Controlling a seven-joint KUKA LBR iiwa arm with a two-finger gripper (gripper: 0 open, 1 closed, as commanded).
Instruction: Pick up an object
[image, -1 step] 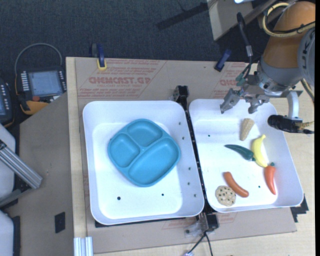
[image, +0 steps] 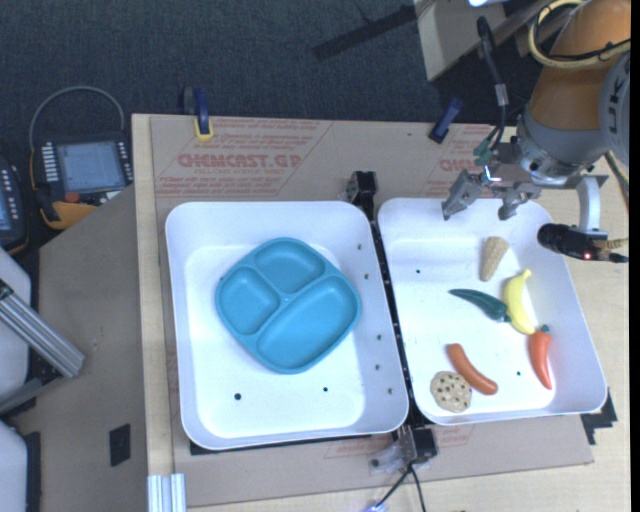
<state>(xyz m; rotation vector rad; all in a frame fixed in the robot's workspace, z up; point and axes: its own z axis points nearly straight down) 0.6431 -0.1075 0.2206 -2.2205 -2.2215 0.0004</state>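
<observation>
— Why does your tool hang there?
— Over the right bin's far edge, fingers spread and empty, so I can choose. The cone lies just below it; the banana and carrot lie farther on.

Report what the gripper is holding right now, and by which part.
Nothing is held. The gripper hangs open above the far end of the right bin, with no object between its fingers; the cone lies nearest.
</observation>
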